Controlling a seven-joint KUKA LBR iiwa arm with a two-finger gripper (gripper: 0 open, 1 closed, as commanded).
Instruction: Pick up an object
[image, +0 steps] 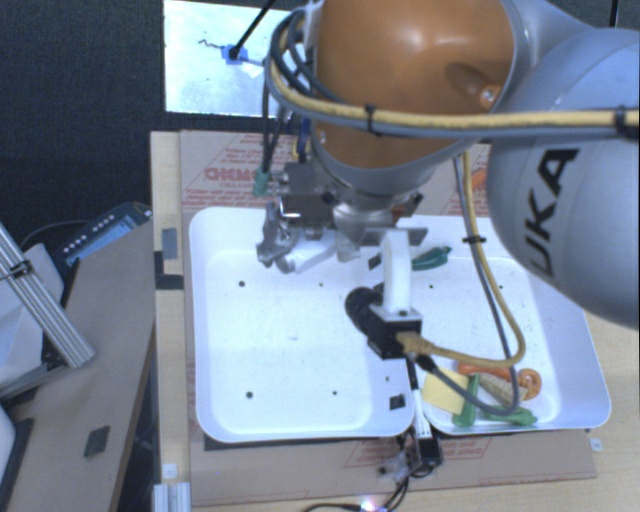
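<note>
Grey arm with an orange band (420, 90) looms closest, its metal claw (285, 243) low over the far part of the left shallow white bin (290, 350); wide or narrow, I cannot tell. A yellow wedge (438, 392) and curled orange toy (528, 380) lie in the right white bin (590, 400), so I judge the pick not yet done.

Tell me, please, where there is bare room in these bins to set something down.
Free: in the left bin, the middle and near side, between its left rim and the right bin. Crowded: its far edge under the gripper, and the right bin's near corner, where a yellow piece, an orange piece and a green piece lie.
</note>
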